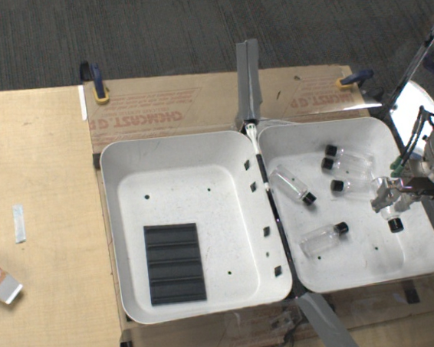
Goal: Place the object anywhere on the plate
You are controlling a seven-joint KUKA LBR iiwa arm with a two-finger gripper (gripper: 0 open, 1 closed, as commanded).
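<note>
Gripper (390,198) sits over the right bin (411,264), far right of the black ribbed plate (175,263) and a bit higher in the view. You can't tell from this angle if it is released or clenched, or if it is grasping anything.

One black-capped vial (395,225) lies just under the gripper. Only its cap reads clearly, and contact is unclear.

The plate lies flat in the left bin (124,171), toward its lower left corner.

You have more clear vials to the right of the plate, all in the right bin:
- The nearest vial (294,186) is tilted, above-right of the plate.
- The low vial (324,238) is level with the plate.
- The vial pair (343,162) lies farther right and higher.
- Another cap (337,187) lies just below that pair.

Two clamps (97,83) hold the cardboard above the plate.
</note>
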